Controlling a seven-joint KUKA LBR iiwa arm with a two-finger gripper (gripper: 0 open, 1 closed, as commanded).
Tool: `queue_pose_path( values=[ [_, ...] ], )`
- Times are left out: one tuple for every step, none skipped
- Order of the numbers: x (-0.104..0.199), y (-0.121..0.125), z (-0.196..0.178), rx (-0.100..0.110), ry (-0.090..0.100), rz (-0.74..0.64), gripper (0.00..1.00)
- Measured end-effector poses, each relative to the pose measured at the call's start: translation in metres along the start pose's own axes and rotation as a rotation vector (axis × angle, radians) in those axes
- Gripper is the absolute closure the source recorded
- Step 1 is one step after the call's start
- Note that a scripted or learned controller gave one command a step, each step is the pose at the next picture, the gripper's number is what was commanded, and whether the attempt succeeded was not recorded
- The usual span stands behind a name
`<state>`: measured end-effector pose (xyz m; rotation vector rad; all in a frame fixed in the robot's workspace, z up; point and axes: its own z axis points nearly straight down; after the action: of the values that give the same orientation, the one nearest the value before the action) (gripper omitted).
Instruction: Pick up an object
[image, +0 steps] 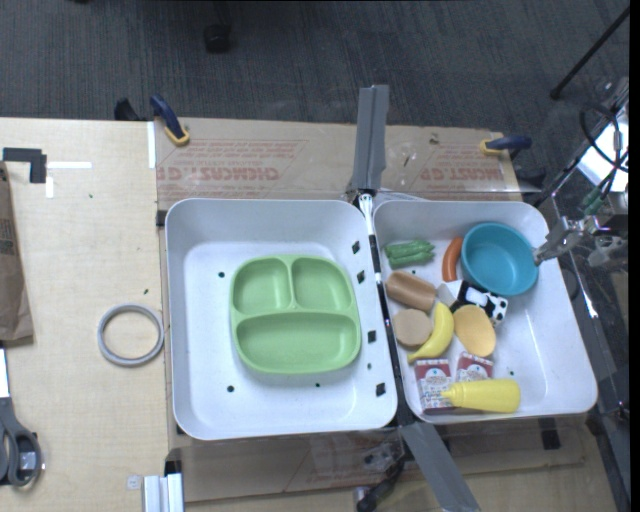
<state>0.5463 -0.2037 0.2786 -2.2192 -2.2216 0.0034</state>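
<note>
The right bin (560, 360) holds a crowd of toy items. A blue pan (497, 258) sits at its back, with its metal handle (555, 243) pointing right. Left of the pan lie a green pod (410, 252) and a thin orange piece (452, 258). Below them are a brown bun (410, 290), a tan disc (411, 327), a banana (436, 332), an orange oval (474, 330) and a black-and-white toy (483, 302). A yellow bottle (482, 396) lies on its side at the front, beside two red-and-white cartons (432, 385).
The left bin (190, 300) carries a green divided plate (295, 315). On the bench at the left lie a grey ring (131, 333), a brown bag (12, 270) and scissors (18, 450). Clamps (170, 120) grip the cardboard at the back. Cables (605, 150) hang at the right.
</note>
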Motion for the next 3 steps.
queue_pose_path(
  values=[
    [0.006, -0.002, 0.076, 0.004, 0.000, 0.602, 0.00],
    [0.066, -0.050, 0.059, 0.002, 0.000, 0.561, 0.00],
    [0.084, 0.034, 0.100, 0.002, -0.002, 1.039, 0.00]
  ],
)
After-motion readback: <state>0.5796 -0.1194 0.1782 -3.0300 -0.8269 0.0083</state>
